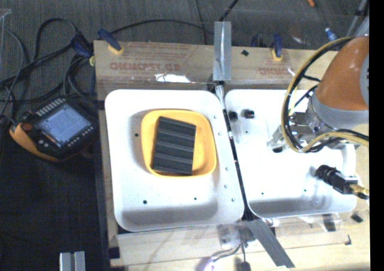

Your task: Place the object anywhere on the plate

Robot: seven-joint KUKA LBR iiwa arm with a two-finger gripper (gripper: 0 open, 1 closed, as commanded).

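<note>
Dark carpet with loose black cables surrounds a wooden bench (180, 63), and a handheld control pendant (57, 129) lies on the floor at its left side. On the bench stand two shallow white bins. In the left bin (123, 198) there is a yellow plate (207, 156) of rounded square form, smooth and a little glossy. A dark grey ridged block (174, 144), rectangular with parallel grooves and a matte surface, lies flat on the middle of the plate, so I judge the placing is already done. The gripper (282, 138) hangs over the right bin (270, 186), well apart from the plate, and nothing is seen held in it; I cannot tell its state because cables and the wrist cover it. One risk remains: if the arm goes back across the left bin too low, its hanging cables may push the block or the light plate.
</note>
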